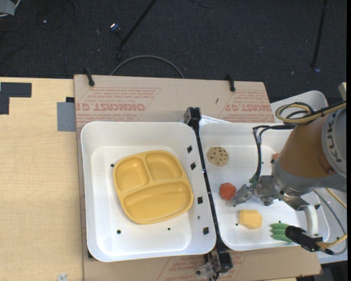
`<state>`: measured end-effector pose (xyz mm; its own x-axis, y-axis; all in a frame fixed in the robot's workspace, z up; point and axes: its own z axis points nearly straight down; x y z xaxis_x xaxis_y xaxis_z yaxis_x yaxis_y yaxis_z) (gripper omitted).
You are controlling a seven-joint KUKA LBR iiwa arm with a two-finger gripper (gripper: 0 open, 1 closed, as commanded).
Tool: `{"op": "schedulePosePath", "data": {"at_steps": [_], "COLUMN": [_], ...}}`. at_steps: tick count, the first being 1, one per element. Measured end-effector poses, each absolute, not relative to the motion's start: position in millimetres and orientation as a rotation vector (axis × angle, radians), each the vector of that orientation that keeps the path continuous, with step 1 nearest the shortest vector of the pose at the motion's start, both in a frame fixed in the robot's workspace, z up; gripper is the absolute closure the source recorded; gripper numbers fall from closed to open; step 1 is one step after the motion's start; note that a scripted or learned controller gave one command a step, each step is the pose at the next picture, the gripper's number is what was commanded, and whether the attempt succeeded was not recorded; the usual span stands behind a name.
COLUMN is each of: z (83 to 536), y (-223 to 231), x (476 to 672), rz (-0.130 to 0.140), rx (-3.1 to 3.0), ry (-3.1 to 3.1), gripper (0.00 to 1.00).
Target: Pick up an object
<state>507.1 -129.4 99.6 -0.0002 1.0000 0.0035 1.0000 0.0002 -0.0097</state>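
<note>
Two shallow white bins on the bench. The left bin (99, 157) holds a yellow three-compartment plastic tray (152, 185). The right bin (245, 134) holds a round speckled cookie (217, 156), a smooth red ball (227, 191), a ridged yellow piece (250, 219) and a green item (278, 231). The claw (243, 195) lies just beside the ball, its state not discernible

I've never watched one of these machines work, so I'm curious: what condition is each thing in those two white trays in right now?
Yellow divided plate: flat in the left bin, compartments bare.
Cookie: lying loose in the right bin.
Red ball: resting loose, just beside the gripper.
Yellow piece: lying loose, untouched.
Green item: lying near the bin's front edge.
Gripper: low over the right bin, holding nothing visible.
</note>
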Motion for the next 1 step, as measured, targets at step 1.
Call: {"op": "schedulePosePath", "data": {"at_steps": [1], "z": [112.5], "y": [-130.9], "x": [507.9], "rz": [0.005], "rx": [-2.222], "ry": [-2.212], "gripper": [1.0]}}
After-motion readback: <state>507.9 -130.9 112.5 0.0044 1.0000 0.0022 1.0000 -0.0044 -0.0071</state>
